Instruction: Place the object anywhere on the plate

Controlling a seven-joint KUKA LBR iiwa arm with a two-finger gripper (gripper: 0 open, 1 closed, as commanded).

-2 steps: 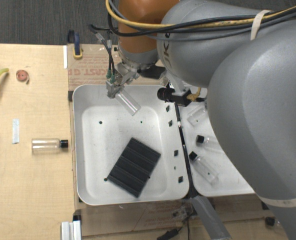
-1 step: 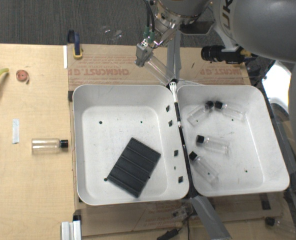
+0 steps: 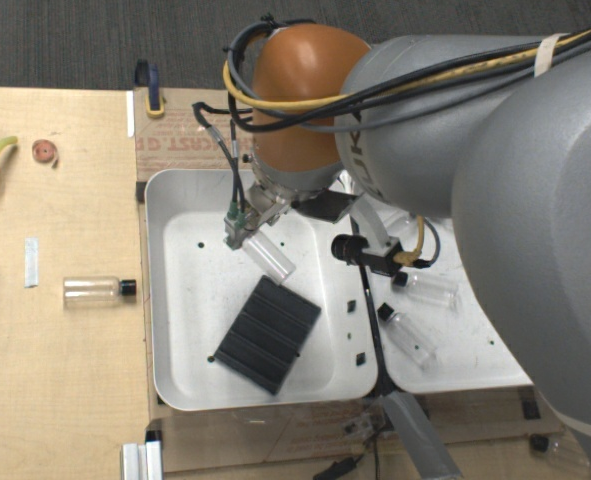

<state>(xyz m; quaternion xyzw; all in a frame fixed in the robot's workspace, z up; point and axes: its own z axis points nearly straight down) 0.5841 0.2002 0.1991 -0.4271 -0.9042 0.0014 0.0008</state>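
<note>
Just beside gripper (image 3: 237,230): clear bottle (image 3: 269,256).

Lighting even and bright from overhead. Soft shadows beneath the arm (image 3: 455,148) fall across the white bins (image 3: 175,368). Focus slightly soft; mild glare on orange band (image 3: 300,88).

Red printed lettering runs along the cardboard strip (image 3: 190,140) lying at the far edge of the left white bin (image 3: 160,298), appearing inverted and too blurred to read; no other text, label, brand or number is legible.
</note>
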